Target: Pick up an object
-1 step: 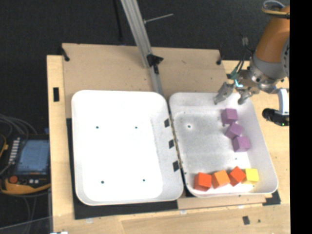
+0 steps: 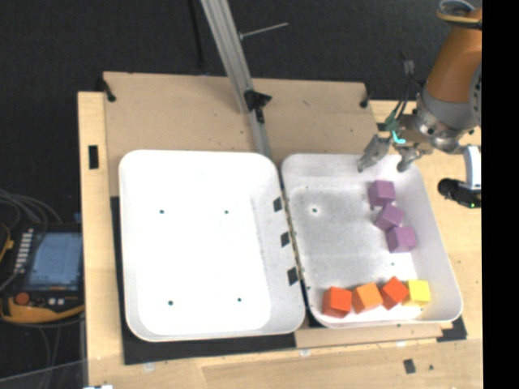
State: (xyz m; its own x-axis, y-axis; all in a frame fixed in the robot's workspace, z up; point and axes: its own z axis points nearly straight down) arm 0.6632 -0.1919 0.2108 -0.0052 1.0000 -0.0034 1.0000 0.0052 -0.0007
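The gripper point(image 2: 384, 157) hangs over the far edge of the right bin point(image 2: 340, 177), its two fingers point(image 2: 369, 154) spread wide with nothing between them. The arm point(image 2: 450, 71) comes in from the right, its orange band showing above the grey wrist.

The right bin holds seven blocks. Three are purple, lined up in a short column near the bin's right side: the first purple block point(image 2: 382, 192) lies just below the gripper, the second point(image 2: 391, 215) sits next to it, and the third point(image 2: 401, 237) follows, touching or nearly touching the second. Along the near edge runs a row of four more: a red-orange block point(image 2: 337, 301) at the left, an orange block point(image 2: 367, 297) beside it, another red-orange block point(image 2: 395, 291) tilted on its corner, and a yellow block point(image 2: 419, 291) at the right end. The four sit close together, each touching or almost touching its neighbour.

The left bin point(image 2: 138, 241) lies side by side with the right one, their edges meeting at the middle. Both rest on a wooden bench point(image 2: 178, 112). A metal rail point(image 2: 231, 43) slants down from the top toward the gap between the bins. At the far left, off the bench, lies a handheld pendant point(image 2: 45, 270) with a blue screen.
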